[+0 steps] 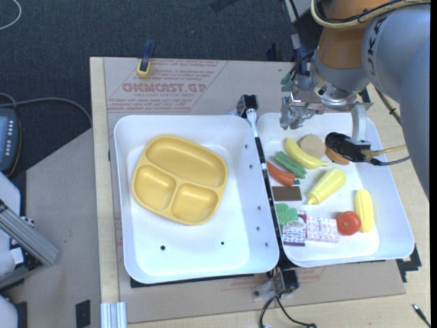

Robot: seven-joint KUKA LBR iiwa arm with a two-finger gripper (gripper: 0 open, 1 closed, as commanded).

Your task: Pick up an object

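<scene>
Yellow divided plate (179, 180) in left bin (126, 203)

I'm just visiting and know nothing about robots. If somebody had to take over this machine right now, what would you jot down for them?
Gripper: hovering over the far end of the right bin, nothing visibly held.
Items: banana, yellow bottle, corn, tomato and other toy food lie in the right bin. Yellow divided plate sits in the left bin.
Done: nothing picked yet.
Left: grasp and lift one item.
</scene>
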